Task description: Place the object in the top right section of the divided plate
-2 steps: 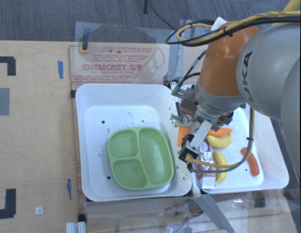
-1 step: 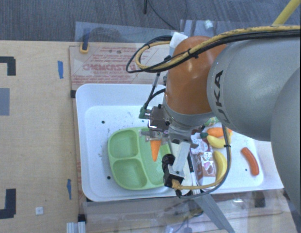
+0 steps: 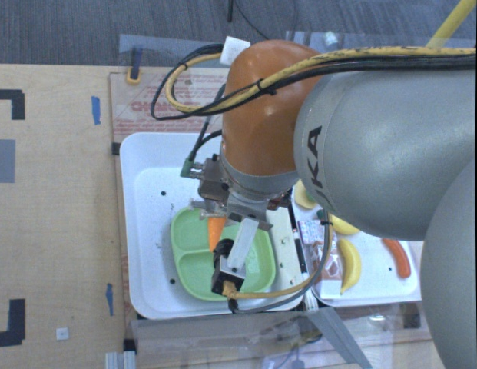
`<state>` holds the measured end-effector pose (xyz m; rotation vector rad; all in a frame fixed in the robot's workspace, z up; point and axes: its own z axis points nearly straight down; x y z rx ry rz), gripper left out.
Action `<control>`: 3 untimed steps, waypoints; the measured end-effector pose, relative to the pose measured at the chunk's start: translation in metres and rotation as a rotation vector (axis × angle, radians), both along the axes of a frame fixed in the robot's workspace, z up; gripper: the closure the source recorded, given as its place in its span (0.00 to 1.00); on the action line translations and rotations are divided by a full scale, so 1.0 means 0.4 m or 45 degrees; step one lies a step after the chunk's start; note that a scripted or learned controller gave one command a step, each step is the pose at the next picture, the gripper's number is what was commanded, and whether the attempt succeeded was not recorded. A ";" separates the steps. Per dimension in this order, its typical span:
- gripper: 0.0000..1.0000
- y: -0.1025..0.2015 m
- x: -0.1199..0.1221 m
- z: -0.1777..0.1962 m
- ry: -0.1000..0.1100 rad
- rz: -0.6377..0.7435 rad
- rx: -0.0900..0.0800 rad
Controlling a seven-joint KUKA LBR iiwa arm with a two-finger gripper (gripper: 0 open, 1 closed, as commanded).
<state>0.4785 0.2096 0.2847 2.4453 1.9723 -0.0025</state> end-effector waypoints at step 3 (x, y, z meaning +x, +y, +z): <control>0.00 0.027 0.052 0.002 0.001 -0.068 0.000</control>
